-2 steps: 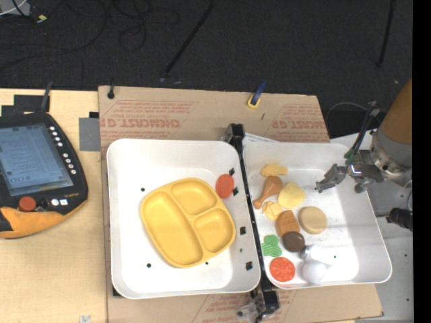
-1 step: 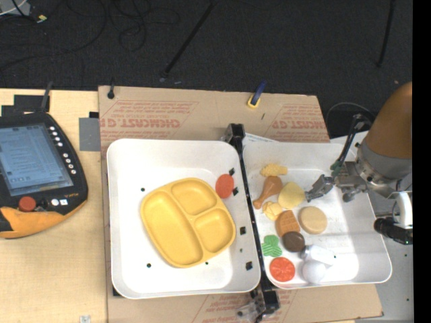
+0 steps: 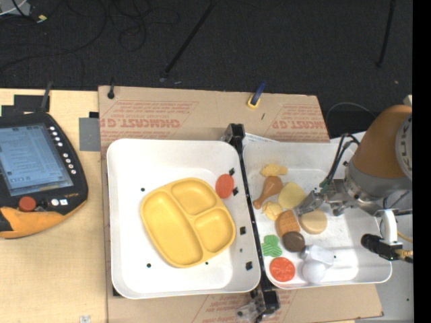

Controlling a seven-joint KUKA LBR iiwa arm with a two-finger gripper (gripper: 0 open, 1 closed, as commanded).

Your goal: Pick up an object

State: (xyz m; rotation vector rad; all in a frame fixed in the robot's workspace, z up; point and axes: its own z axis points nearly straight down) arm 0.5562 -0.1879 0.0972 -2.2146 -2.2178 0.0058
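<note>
The right bin (image 3: 363, 264) holds several toy foods: a brown drumstick (image 3: 269, 189), a pale yellow wedge (image 3: 291, 195), a round cream piece (image 3: 313, 222), a tan bread roll (image 3: 287, 221), a dark brown lump (image 3: 293, 241), a green piece (image 3: 271, 245), a red slice (image 3: 281, 269) and a white egg shape (image 3: 313, 272). My gripper (image 3: 322, 199) hangs low over this bin, just right of the yellow wedge and right above the cream piece. Nothing is visibly lifted off the bin floor.
The left bin (image 3: 128, 180) carries a yellow divided plate (image 3: 187, 221), with a red round toy (image 3: 225, 185) by the bin's right wall. A tablet controller (image 3: 37, 167) lies on the bench at far left. The arm's orange band (image 3: 380, 143) rises over the right bin's far right side.
</note>
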